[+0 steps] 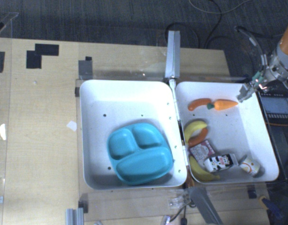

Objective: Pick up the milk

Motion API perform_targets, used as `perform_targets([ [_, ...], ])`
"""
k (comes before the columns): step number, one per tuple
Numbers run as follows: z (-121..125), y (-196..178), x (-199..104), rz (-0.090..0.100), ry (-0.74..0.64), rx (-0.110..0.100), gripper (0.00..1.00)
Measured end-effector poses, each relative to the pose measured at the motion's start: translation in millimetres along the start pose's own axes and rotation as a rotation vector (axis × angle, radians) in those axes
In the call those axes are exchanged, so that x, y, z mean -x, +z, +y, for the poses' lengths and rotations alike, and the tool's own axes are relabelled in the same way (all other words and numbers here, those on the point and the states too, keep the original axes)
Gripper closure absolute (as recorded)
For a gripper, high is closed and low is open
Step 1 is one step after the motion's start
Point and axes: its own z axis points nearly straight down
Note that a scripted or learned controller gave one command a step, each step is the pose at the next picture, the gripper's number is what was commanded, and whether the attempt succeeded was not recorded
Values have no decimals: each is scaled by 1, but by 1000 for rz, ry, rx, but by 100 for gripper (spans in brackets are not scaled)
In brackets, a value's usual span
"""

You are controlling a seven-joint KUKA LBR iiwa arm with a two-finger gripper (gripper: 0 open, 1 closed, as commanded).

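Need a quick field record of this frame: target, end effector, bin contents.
target: milk carton, lying near the right bin's front edge
target_contact: rests against a banana
end_effector: above the right bin's far right corner, apart from the milk carton
near_end_effector: carrot
left_bin: holds blue divided plate

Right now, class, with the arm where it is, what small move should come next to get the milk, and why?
Probably swing the gripper toward the near side of the right white bin. It sits at the bin's far right corner beside the orange carrot, while the small black-and-white milk carton lies at the near edge against a yellow banana.
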Motion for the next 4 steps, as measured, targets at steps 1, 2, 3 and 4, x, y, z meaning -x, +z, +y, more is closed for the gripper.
perform_targets([
  [1,-57,73,12,2,22,-3,100],
  [2,-57,73,13,1,22,-3,0],
  [3,-74,24,67,-1,-16,-1,0],
  [4,-85,128,16,2,57,-5,0],
])
